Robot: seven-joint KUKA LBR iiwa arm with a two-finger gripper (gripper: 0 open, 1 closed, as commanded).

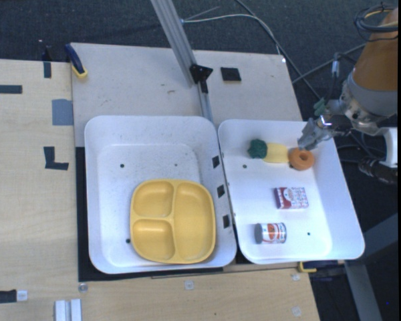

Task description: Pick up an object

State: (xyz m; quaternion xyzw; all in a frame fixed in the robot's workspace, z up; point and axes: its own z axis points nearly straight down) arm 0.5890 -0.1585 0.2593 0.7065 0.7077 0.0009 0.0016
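Observation:
The right bin (341, 212) holds a green lump (256, 148), a pale yellow piece (277, 154), an orange ring-shaped piece (301, 159), a small red and white box (291, 198) and a small can on its side (271, 233). My gripper (313, 136) hangs over the bin's far right corner, just up and right of the orange ring. Nothing shows between its fingers.
A yellow divided plate (172, 221) lies in the left bin (107, 146). A slanted metal pole (177, 32) stands behind the bins. Cables run across the dark floor at the back and right. The orange-banded arm (377, 65) comes in at the upper right.

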